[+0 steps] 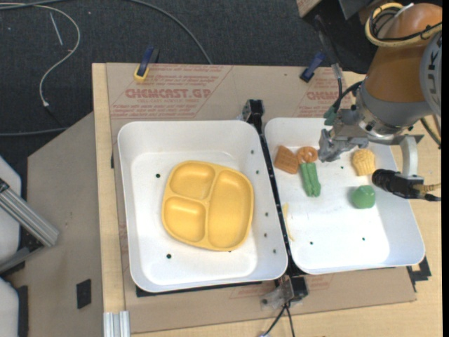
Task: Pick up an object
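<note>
Nothing is lifted yet: the end effector [330, 150] hovers low just beside the orange round piece [307, 154], whether wide or narrow I cannot tell. A green stick [310, 180] lies below that piece; grasping remains.

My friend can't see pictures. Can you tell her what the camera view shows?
A robot arm's gripper hangs over the right bin, just above small toy foods: an orange piece, a green stick, a yellow corn and a green ball. The left bin holds a yellow divided plate.
</note>
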`<state>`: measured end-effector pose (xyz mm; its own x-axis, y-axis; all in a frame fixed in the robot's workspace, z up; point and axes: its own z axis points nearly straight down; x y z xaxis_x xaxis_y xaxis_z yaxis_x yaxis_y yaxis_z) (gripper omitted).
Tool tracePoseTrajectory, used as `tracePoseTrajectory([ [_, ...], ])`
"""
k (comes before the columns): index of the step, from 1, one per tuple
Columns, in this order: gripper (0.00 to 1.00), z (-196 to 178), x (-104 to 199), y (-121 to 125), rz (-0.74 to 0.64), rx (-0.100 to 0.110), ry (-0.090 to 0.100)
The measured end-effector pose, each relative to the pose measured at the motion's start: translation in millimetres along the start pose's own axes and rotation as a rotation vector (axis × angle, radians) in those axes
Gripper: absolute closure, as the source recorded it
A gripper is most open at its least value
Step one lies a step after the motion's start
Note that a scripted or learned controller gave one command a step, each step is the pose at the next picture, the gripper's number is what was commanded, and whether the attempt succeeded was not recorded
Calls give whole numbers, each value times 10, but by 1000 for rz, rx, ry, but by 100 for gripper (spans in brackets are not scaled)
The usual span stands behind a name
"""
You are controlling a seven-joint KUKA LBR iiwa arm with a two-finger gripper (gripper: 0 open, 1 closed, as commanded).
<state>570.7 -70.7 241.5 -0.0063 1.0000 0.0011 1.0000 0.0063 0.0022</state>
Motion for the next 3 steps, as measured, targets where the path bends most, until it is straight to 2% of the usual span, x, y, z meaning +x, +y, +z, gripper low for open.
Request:
tracePoseTrajectory([
  [1, 100, 135, 524, 238, 0, 0, 0],
  [2, 100, 61, 964, 564, 0, -1, 1],
  [3, 100, 234, 1443, 801, 1, 1, 1],
])
